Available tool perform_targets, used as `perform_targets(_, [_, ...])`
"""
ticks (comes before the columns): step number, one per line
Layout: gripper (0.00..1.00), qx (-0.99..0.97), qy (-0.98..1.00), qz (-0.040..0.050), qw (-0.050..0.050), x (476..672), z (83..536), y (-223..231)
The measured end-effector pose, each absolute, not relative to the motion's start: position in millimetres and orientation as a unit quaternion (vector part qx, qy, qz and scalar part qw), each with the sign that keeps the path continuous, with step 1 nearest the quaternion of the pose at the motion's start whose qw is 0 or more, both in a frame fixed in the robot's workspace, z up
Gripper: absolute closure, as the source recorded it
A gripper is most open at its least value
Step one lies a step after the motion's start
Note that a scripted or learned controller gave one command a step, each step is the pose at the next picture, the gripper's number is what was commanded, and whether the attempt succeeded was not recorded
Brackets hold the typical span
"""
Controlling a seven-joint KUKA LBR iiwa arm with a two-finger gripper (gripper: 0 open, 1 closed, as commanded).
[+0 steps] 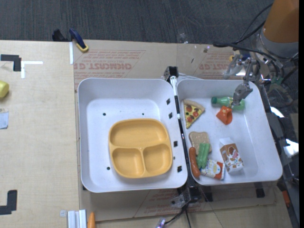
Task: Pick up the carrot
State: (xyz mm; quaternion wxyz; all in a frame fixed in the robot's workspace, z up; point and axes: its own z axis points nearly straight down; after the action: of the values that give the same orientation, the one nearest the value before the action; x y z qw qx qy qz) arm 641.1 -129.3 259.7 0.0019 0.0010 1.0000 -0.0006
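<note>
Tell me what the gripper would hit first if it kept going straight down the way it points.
Probably the orange toy carrot: the gripper points down-left just above it, over the green plastic bottle. Depth is unclear, so the bottle may come first.

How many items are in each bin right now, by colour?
Right bin:
Green: 2, bottle, pickle-like piece
Orange: 1, carrot
Red: 1, sausage
Brown: 1, bread slice
Mixed print: 3, pizza slice, carton, packet
Left bin:
Yellow: 1, divided tray
Total: 9
</note>
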Motion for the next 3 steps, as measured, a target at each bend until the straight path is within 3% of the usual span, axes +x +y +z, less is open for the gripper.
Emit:
perform_targets(1, [0.00, 0.092, 0.996, 0.0003, 0.002, 636.8, 193, -53])
perform_targets(2, [0.00, 0.174, 0.985, -0.0001, 0.001, 604.0, 192, 7])
perform_targets(3, [0.00, 0.133, 0.991, 0.0001, 0.002, 604.7, 192, 66])
